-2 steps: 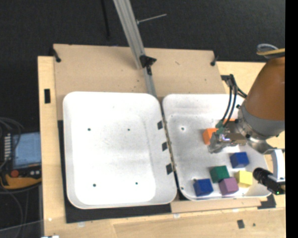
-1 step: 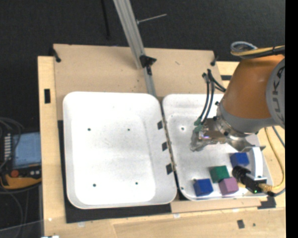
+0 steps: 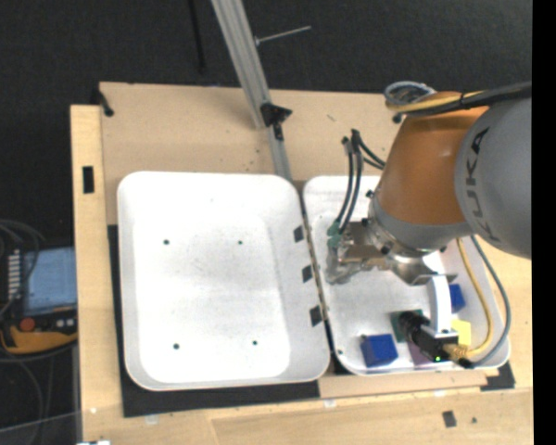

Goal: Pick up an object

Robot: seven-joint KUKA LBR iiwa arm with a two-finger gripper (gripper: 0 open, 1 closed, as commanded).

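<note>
The arm reaches over the right bin [image 3: 345, 191], and its orange and grey wrist covers much of it. My gripper [image 3: 350, 256] hangs low at the bin's left wall, near the divider between the bins. A blue block [image 3: 378, 349] lies on the bin floor near the front edge, below and to the right of the gripper and apart from it. A second blue piece [image 3: 457, 297] peeks out at the bin's right side, partly hidden. A small green bit [image 3: 334, 235] shows just beside the gripper's upper left. Nothing can be seen held.
The left bin [image 3: 213, 276] lies beside the right one, with black clips along the shared wall. A slanted metal pole [image 3: 246, 54] rises from the bench behind the bins. A blue and orange device [image 3: 42, 295] with cables sits off the bench at the left.
</note>
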